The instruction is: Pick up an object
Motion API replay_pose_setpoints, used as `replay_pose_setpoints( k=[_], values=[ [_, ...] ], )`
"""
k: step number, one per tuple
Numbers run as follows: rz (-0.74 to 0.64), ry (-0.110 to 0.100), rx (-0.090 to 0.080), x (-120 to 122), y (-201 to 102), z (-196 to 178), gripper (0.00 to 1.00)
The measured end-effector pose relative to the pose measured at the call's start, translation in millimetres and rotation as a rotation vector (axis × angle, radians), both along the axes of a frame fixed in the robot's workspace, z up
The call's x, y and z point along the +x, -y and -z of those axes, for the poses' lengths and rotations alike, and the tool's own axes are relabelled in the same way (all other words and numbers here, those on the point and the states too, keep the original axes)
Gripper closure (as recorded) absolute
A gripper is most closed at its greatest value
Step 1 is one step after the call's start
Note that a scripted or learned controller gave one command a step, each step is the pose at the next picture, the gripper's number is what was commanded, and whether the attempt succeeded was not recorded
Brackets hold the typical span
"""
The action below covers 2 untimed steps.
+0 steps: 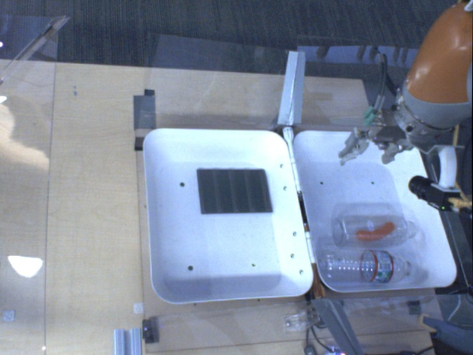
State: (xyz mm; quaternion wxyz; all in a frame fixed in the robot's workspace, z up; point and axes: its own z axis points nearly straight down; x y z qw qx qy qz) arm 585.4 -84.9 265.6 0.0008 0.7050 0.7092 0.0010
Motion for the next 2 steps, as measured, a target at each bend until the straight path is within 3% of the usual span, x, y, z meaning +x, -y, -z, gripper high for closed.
replay_pose_setpoints(
  k=[1, 2],
  values=[
    [-0.044, 0.000, -0.001, -63, 36, 71, 0.00],
    [-0.073, 0.012, -0.007, -64, 117, 176, 0.00]
  ],
)
